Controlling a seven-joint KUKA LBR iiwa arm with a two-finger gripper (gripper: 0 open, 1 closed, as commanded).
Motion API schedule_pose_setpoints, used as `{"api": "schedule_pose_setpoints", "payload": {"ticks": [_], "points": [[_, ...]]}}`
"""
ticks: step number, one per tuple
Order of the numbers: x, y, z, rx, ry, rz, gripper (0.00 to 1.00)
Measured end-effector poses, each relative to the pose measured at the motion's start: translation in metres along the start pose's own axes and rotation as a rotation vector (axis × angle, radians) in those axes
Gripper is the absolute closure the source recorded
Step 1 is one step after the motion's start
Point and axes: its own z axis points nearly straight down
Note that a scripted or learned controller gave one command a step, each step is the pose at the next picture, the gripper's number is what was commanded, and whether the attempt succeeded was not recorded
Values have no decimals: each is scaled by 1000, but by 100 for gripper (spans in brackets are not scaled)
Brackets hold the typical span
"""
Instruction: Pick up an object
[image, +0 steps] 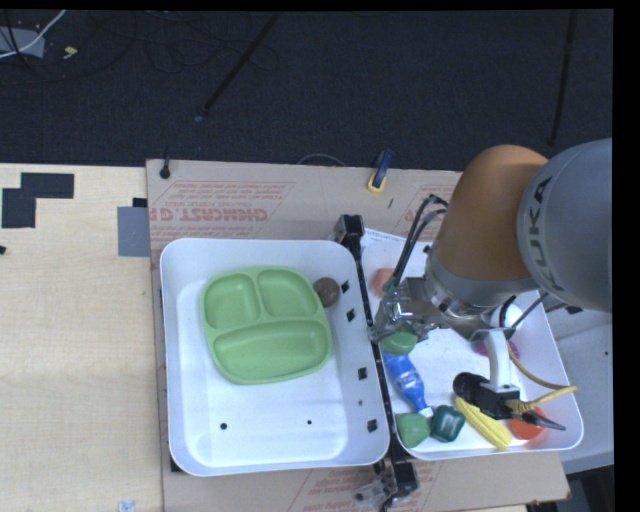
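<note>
The gripper sits low over the right white shallow bin, close to that bin's left wall and about midway along it. Whether it is open or closed cannot be told; metal parts and cables mask its tip. No object is visibly held.

Directly below the gripper, at its near side, lies a blue plastic bottle with a green cap. The cap end points toward the gripper and the body runs toward the bin's front edge. At the front-left corner of the same bin lie a pale green rounded lump and a dark green block, just beside each other. A yellow elongated object lies to their right, along the front edge.

The grey arm with the orange band enters from the right, crosses the right bin and bends down at the wrist.

The left white shallow bin carries a green three-compartment plastic plate in its rear half. A small brown round object lies at the plate's right rear corner.
</note>
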Motion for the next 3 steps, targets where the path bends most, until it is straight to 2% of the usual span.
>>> {"api": "schedule_pose_setpoints", "payload": {"ticks": [1,2,3], "points": [[51,-26,-15,-1,-1,0,100],[95,-44,-5,0,-2,0,100],[94,-51,-3,0,-3,7,100]]}}
